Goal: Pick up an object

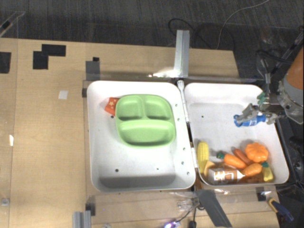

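The gripper (248,114) hangs over the right bin (213,99), at a blue object (250,121); a green plate (144,119) lies in the left bin (99,137).

Two shallow white plastic bins (142,175) – smooth, slight sheen. Green divided plastic plate (144,119) – matt, smooth. Pale wood-look bench top (42,127), flat, satin. Brushed grey metal post (182,53). Orange plastic toy pumpkin (257,151), glossy. Dark floor (118,6) looks ribbed, carpet-like.
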